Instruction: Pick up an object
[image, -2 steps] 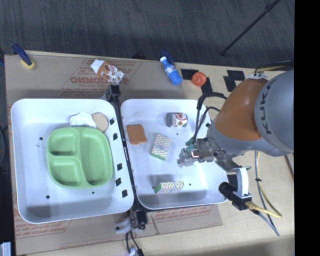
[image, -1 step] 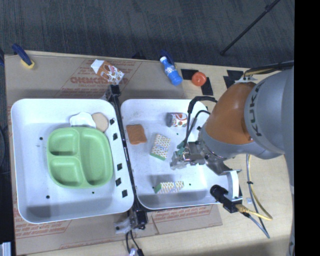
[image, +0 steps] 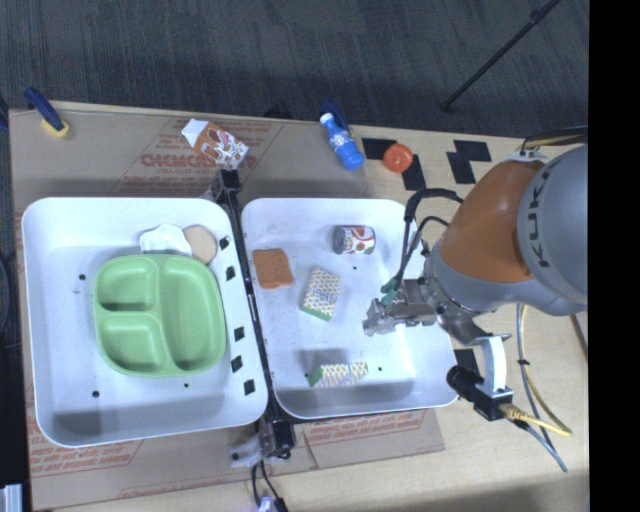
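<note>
Gripper (image: 385, 312) is being held low over right side of right bin (image: 300, 400), nothing seen between its fingers, open or closed cannot be told; patterned block (image: 321, 293) is lying just left, orange square (image: 272, 268) further left, can (image: 353, 240) at far side

A blue plastic bottle (image: 342, 142), an orange round cap (image: 398, 156) and a small printed carton (image: 216, 144) lay on the bench behind the bins.

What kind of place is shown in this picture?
Probably a robotics lab bench set up for grasping trials: a grey and orange arm reaches over two white bins, which hold small test items such as a green divided tray and a can.
</note>
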